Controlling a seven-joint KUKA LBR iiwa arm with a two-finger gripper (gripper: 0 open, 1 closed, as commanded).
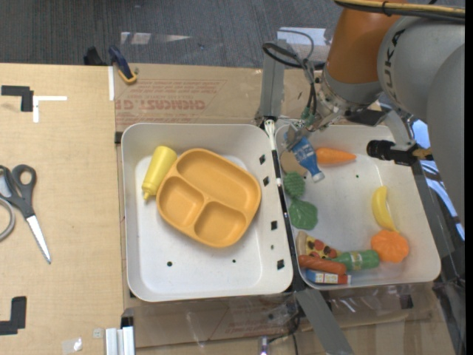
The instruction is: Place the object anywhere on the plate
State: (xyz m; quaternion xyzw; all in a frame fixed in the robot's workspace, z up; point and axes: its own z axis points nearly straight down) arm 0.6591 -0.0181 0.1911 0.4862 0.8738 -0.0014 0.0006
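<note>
Orange three-compartment plastic plate (pixel 209 196) sits in left white bin (pixel 140 265), one yellow bottle (pixel 157 170) touching it. Gripper (pixel 299 135) at upper centre pinches one blue-white bottle (pixel 306 158); one carrot (pixel 335 155), one banana (pixel 380 208).

Robotics lab bench.
A lab is indicated by two shallow white bins (pixel 133 220) set on taped cardboard, a grey-and-orange industrial arm (pixel 384 43), and grey carpet.

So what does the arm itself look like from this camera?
The arm is bulky and rounded, with light grey shells and a broad orange band above the wrist. A thin yellowish cable runs across the top of the band, and dark cables loop beside it. A black cylindrical part sticks out lower down. The hand is small, metallic and grey; its details are hard to make out.
</note>
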